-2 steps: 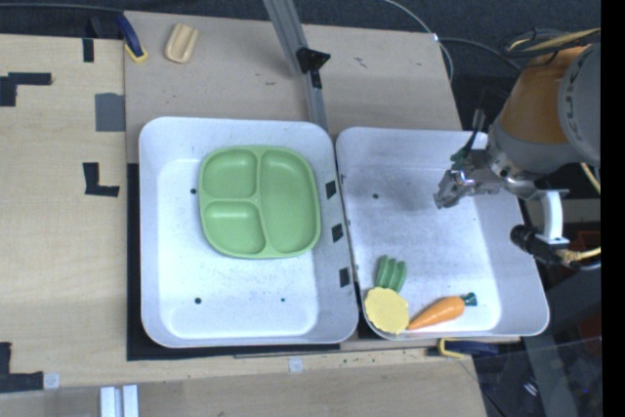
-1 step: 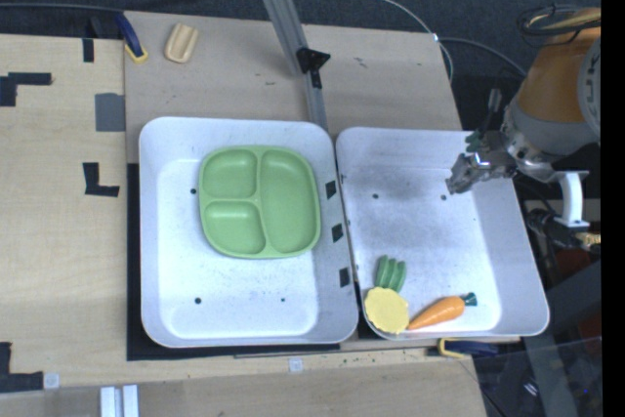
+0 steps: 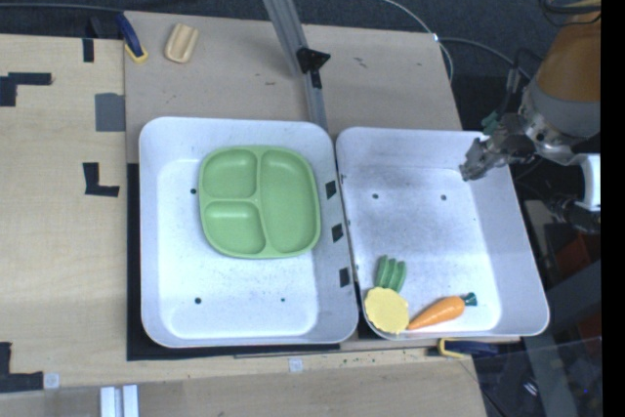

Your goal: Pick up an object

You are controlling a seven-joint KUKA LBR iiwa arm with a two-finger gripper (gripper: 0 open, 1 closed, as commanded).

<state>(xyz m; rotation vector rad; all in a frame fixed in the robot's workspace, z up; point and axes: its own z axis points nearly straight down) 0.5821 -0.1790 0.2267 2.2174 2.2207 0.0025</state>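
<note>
Two shallow white bins are seen side by side on the bench. The left bin (image 3: 166, 308) holds a green divided plate (image 3: 260, 201) with three compartments, lying flat in the upper middle of the bin. The right bin (image 3: 508, 239) holds three small items grouped along its near edge, toward the lower left corner: a yellow round piece (image 3: 387, 310) resting at the rim, a green ribbed piece (image 3: 391, 273) just above and touching it, and an orange toy carrot (image 3: 438, 311) with a dark green tip just to the right of the yellow piece — the carrot lies tilted, its tip pointing up and to the right.

The arm (image 3: 571, 73) is seen at the right of the view, its orange band uppermost. The gripper (image 3: 476, 163) is poised over the upper right corner of the right bin, well apart from the three items at the near edge. Nothing is seen between its parts. The gripper appears small and dark against the bin wall, and whether it is apart or together cannot be told.

Beyond the bins, on the bench top, a small tan object (image 3: 181, 43) is noted at upper left, with a blue and yellow item (image 3: 132, 37) just beside it. A grey pole (image 3: 283, 10) is seen running down at a slant toward the gap between the bins.
</note>
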